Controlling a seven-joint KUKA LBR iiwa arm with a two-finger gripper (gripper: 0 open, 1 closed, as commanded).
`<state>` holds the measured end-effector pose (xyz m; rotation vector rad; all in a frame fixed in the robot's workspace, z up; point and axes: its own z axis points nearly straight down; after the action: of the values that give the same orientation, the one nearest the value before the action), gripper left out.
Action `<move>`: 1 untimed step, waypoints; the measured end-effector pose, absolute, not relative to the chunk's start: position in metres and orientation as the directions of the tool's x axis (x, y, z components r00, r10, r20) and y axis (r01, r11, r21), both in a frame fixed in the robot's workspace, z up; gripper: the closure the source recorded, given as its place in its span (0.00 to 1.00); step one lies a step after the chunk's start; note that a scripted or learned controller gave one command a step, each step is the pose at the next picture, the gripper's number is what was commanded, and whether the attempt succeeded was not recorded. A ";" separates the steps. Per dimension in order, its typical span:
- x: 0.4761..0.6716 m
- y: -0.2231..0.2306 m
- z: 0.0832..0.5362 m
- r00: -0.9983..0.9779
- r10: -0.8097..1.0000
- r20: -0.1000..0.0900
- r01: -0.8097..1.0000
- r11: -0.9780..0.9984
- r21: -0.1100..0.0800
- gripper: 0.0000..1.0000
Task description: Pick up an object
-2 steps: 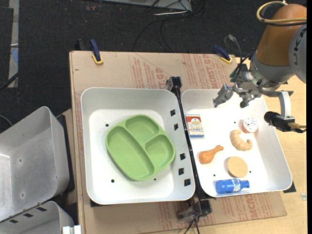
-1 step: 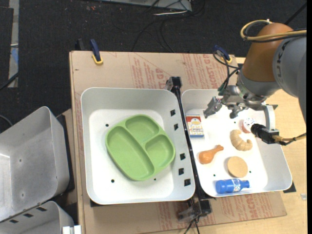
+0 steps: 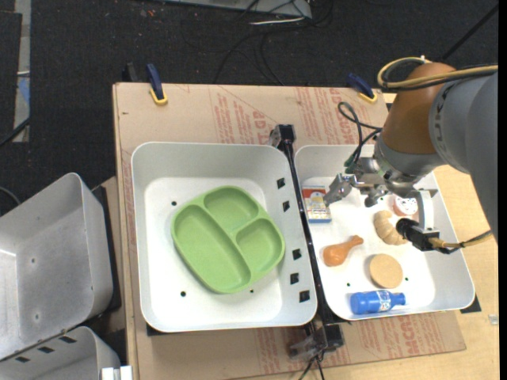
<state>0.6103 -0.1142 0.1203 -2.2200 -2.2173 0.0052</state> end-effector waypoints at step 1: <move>0.613 -0.114 0.096 0.001 1.000 0.000 1.000 -0.001 0.006 0.00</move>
<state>0.6131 -0.1142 0.0963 -2.2259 -2.2232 -0.0070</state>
